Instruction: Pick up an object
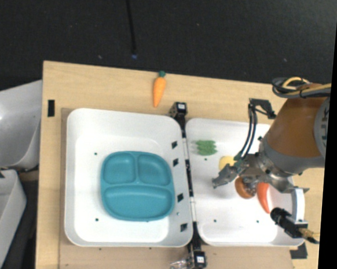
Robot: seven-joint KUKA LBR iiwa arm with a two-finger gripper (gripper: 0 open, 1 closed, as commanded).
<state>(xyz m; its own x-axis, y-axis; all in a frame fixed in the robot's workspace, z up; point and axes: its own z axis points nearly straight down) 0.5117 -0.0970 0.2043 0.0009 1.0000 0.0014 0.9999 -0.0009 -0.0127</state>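
- My gripper [235, 176] sits low at the frame's right, over the right bin [219, 231]; finger state: cannot tell.
- Targets alongside: yellow piece [226, 162], brown ball [244, 189], red-orange piece [264, 198]; clustered, so any descent risks nudging neighbours.

The gripper [230, 175] hung over the right bin [219, 222], a yellow object [226, 162] just above-left of it.

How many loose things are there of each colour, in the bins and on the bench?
Orange: 2, a carrot and a round thing
Blue: 1, divided plate
Green: 1, leafy piece
Yellow: 1, small piece
Red: 1, long piece
Total: 6
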